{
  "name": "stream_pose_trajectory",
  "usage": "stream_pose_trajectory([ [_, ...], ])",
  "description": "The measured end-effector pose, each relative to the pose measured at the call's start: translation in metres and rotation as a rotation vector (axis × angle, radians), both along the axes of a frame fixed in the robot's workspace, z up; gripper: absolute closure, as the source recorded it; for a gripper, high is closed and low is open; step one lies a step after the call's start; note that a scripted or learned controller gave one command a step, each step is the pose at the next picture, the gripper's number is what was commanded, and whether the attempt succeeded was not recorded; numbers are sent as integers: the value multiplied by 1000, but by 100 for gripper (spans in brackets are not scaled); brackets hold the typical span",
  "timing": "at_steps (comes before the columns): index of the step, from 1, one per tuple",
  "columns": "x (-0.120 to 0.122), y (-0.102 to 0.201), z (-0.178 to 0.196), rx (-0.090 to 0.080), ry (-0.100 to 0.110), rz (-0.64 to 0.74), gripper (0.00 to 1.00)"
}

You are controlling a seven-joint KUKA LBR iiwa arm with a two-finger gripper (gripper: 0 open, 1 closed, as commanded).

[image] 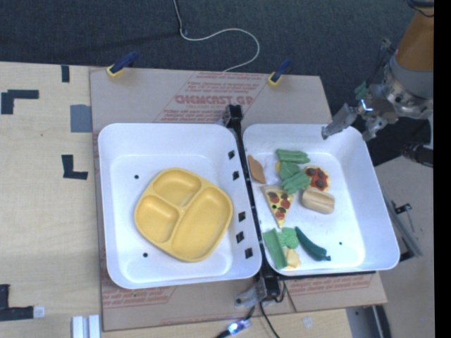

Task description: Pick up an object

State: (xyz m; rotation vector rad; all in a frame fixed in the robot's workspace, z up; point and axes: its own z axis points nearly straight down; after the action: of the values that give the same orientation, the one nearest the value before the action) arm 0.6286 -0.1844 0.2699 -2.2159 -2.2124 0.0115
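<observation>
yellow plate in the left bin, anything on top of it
Nothing lies in the three compartments of the yellow plate. It rests on the left bin floor; what is beneath it is covered.

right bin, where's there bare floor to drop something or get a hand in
In the right bin, bare floor lies along the right wall beside the hot dog, and in the lower right corner past the dark green vegetable. The left half is crowded: pizza slice and green pieces packed near the divider. The gripper hangs over the top rim.
</observation>
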Motion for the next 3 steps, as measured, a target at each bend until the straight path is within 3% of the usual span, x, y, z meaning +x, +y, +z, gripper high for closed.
stream_pose_trajectory([
  [1,2,0,7,-2,-11,3,0],
  [3,1,3,-107,-2,-5,2,0],
])
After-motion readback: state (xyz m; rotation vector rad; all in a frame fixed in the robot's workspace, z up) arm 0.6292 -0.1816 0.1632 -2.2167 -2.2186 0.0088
